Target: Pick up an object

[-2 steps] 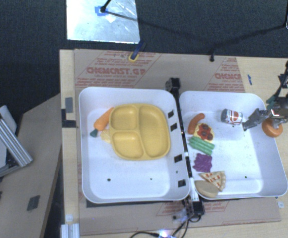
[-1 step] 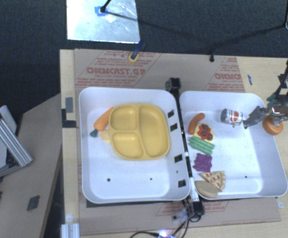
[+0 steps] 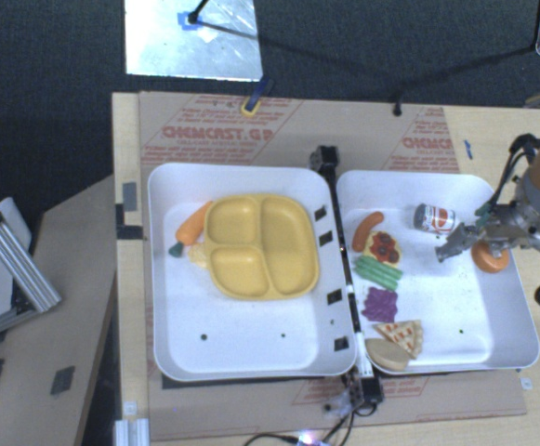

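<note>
While the gripper (image 3: 455, 244) is hovering at the frame's right, a can (image 3: 434, 217) is lying just up-left of it in the right bin (image 3: 511, 342).

I cannot tell the pincer's state. It is probably best descending squarely, straddling the can's short width. The can is lying on its side, long axis running left-right.

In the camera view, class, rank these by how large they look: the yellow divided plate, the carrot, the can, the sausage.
1. Yellow divided plate, clearly largest.
2. Carrot.
3. Sausage and can look about alike, so I won't rank them.
</note>
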Robot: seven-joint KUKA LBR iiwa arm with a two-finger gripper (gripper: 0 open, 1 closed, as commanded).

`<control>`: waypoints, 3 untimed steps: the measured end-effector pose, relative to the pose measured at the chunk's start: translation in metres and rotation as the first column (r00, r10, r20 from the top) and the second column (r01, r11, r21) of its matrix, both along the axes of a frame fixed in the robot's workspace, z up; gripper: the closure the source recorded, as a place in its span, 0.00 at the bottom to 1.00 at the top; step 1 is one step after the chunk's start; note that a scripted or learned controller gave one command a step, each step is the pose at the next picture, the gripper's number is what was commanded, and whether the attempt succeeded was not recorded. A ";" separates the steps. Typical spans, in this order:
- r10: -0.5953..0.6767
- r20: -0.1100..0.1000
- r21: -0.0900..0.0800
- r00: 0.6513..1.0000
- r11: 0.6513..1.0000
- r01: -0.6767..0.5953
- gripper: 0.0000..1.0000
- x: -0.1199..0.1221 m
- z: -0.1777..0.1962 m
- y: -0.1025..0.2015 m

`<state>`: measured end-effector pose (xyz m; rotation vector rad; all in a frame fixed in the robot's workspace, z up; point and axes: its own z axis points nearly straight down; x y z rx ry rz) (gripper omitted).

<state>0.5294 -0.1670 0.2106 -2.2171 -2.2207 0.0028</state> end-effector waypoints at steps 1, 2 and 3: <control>0.000 0.000 0.000 1.000 1.000 0.000 0.00 0.003 -0.060 0.008; 0.000 0.000 0.000 1.000 1.000 0.000 0.00 -0.005 -0.110 0.015; -0.001 0.008 0.000 1.000 1.000 0.001 0.00 -0.002 -0.121 0.015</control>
